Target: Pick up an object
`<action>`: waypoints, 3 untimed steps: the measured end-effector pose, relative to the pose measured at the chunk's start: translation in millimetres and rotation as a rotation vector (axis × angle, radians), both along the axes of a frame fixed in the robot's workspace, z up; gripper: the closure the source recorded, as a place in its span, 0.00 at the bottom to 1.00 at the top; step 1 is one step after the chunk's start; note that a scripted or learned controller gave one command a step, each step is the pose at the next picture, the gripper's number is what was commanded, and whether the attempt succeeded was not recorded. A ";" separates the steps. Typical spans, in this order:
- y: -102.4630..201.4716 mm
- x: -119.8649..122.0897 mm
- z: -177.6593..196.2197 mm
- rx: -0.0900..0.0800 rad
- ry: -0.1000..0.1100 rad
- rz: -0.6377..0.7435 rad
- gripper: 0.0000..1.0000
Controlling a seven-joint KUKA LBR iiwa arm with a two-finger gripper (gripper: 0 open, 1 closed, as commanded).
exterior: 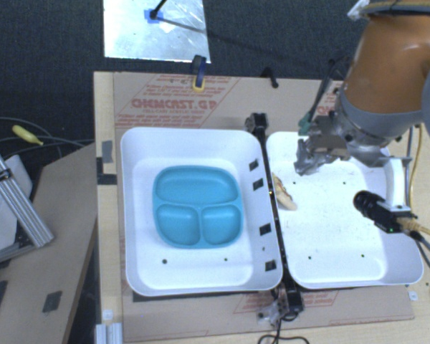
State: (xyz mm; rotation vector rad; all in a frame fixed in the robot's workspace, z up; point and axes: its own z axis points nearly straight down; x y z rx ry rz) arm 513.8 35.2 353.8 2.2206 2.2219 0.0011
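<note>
Firstly, on the left, the left bin (pixel 137 213) holds a blue divided plate (pixel 197 206), lying flat near its middle. If I go for that one, I judge it a poor bet: it is broad and low, so my hand would likely slide over it or only tip one edge up.

Moving right, the black clips (pixel 258 185) along the wall where the two bins meet are a hazard of their own, since a low pass across there could catch on them.

Just past that wall, in the right bin (pixel 344 260), a small tan piece (pixel 284 194) lies by the left side, touching the wall or very nearly. That is the likeliest thing to pick up, and its place is the trouble. Coming straight down, one side of my hand could strike the wall or land on the rim, and a closing grip may just shove the piece along. It looks thin and flat too, so it may slip out.

My hand (pixel 308 165) hovers further right and toward the back of this bin, above bare floor and apart from the piece. I cannot tell how far open it is, and I make out nothing held in it. Closing here would catch only air.
</note>
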 end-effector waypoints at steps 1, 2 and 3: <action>71.8 -14.9 -22.4 0.002 0.001 0.010 1.00; 71.2 16.7 104.7 0.003 -0.018 0.005 1.00; 54.3 -29.5 40.8 -0.001 0.005 -0.001 1.00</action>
